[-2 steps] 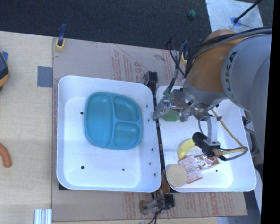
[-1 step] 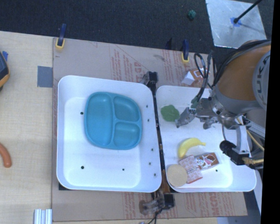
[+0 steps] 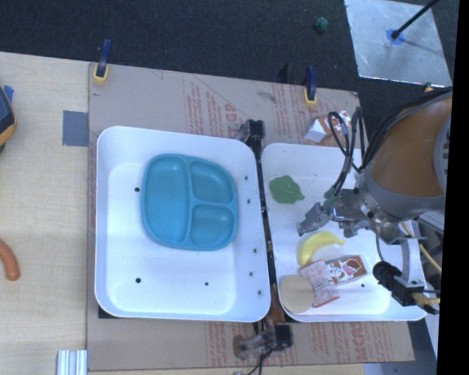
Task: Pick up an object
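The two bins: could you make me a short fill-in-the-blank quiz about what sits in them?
The blue plate lies in the ___ bin.
The banana is coloured ___.
The green piece lies in the ___ bin.
The sausage lies ___ both bins.

Missing words: left; yellow; right; outside

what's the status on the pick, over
Gripper low in right white bin, nothing seen held. Yellow banana-shaped toy just below it. Green leafy piece and snack packet nearby.
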`<act>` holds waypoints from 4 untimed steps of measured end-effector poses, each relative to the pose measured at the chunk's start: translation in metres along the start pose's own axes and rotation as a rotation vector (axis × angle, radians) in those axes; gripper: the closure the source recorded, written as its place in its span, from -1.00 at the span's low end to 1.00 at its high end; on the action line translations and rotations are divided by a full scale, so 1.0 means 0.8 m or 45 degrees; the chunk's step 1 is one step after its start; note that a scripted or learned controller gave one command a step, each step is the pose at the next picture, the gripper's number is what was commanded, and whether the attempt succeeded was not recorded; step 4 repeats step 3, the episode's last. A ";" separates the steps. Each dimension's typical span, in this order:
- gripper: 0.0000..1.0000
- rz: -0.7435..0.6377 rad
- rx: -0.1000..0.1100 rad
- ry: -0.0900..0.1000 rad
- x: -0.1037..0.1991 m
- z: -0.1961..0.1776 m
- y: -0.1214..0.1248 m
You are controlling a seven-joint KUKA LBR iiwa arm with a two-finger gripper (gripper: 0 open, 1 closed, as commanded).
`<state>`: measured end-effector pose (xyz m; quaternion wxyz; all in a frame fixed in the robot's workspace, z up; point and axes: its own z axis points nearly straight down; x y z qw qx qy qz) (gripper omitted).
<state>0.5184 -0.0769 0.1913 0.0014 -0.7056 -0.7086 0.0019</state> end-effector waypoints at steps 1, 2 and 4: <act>-1.00 0.000 0.003 0.001 -0.020 0.120 0.005; 1.00 -0.004 0.002 -0.001 -0.021 0.106 0.006; 1.00 -0.001 -0.007 0.002 0.033 -0.026 0.021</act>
